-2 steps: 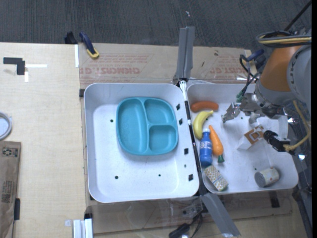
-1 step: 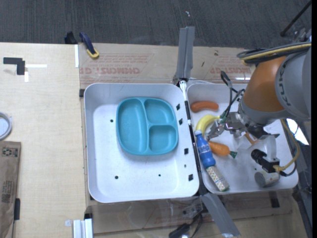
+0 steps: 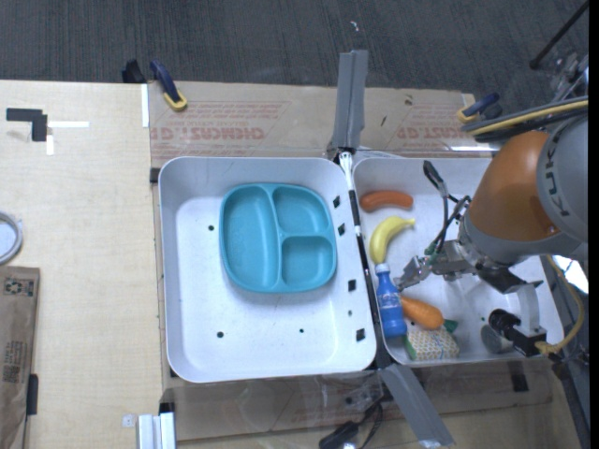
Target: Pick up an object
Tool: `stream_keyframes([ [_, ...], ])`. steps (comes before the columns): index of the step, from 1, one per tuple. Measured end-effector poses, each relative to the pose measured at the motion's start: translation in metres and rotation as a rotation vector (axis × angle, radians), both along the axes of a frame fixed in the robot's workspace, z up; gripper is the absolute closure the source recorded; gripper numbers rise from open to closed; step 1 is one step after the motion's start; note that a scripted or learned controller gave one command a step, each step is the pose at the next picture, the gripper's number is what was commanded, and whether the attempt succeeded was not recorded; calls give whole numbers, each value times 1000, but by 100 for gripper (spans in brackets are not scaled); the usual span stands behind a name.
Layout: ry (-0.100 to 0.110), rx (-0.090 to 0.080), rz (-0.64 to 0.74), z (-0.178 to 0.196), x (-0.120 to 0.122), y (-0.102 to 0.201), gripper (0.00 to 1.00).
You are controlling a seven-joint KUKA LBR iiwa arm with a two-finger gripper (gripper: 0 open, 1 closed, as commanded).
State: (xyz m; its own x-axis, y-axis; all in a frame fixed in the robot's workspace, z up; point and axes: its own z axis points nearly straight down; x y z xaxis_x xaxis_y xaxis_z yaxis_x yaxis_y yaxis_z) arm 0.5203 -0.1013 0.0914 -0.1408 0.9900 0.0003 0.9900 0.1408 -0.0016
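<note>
In the right bin (image 3: 412, 168) lie an orange-red sausage (image 3: 386, 199), a yellow banana (image 3: 387, 235), a blue bottle with a white cap (image 3: 389, 302), an orange carrot with a green end (image 3: 423, 313) and a tan sponge-like block (image 3: 432, 344). My gripper (image 3: 421, 269) hangs low over the middle of this bin. It is just above the carrot, right of the bottle's cap and below the banana. Nothing shows held in it. The arm's orange band (image 3: 510, 195) covers the bin's right part.
The left bin (image 3: 187, 325) holds a teal divided plate (image 3: 278, 238). A black spoon (image 3: 434, 176) lies near the right bin's back wall. A grey post (image 3: 351, 101) stands behind the wall between the bins. Cardboard and clamps lie behind the bins.
</note>
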Motion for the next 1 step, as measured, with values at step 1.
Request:
stream_keyframes([
  [1, 0, 0, 68, 0, -43, -10, 0],
])
